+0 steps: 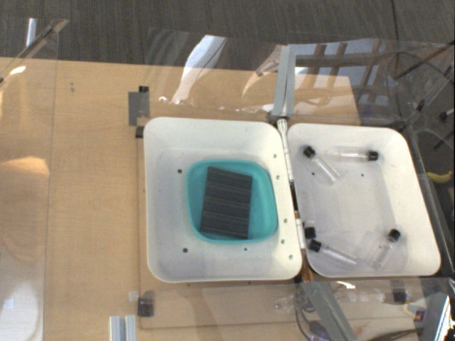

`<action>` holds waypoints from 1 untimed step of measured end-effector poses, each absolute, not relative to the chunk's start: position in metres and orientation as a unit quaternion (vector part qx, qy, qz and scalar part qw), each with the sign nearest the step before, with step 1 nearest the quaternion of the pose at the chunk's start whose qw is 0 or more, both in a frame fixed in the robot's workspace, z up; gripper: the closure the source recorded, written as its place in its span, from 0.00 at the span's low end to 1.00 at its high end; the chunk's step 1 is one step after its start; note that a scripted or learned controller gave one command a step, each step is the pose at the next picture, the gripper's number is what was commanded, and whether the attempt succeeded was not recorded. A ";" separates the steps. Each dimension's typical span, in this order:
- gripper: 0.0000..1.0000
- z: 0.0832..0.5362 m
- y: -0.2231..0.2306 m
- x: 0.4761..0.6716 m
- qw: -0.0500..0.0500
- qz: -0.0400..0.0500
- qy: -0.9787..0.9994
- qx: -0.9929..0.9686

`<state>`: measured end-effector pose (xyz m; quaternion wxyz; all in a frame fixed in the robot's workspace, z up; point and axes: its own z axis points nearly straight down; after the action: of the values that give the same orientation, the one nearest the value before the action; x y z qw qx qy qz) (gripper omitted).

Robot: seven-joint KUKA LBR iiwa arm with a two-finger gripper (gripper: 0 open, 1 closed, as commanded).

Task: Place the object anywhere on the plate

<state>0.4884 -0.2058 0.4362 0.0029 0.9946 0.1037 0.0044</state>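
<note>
The wooden bench (85, 190) carried two white bins side by side, their inner rims touching. The left bin (160, 190) held a teal plate (264, 204) at its centre, clear of all four walls. A dark ribbed block (226, 203) lay flat on the plate, its long side running from the bin's far edge toward the near edge, tilted a little. The block sat wholly inside the plate's raised rim, nearer the plate's left side. The right bin (355, 197) held four clear vials with black caps, all lying down: one (320, 163) near the far left corner, one (352, 153) along the far edge, one (333, 253) at the near left corner, and one (385, 249) toward the near right corner. Whether the gripper was released or clenched could not be told. If the block was the task's object, the placing looked done, since it rested on the plate and nothing overhung. The careful thing then would be to leave it alone and keep any pass over the left bin high, because a brush against the block's upper face could slide it onto the rim. If a vial was meant instead, the one along the far edge looked the easiest pick. It lay apart from the others, though close to the wall, and it would roll — so the closing should go across its width, not along it. The bare teal strip on the plate's right side offered the landing spot.
</note>
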 end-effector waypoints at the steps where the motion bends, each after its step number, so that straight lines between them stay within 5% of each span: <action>1: 0.00 0.436 -0.206 0.488 0.003 0.004 0.104 0.995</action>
<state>0.4884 -0.2058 0.4362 0.0028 0.9946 0.1039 0.0043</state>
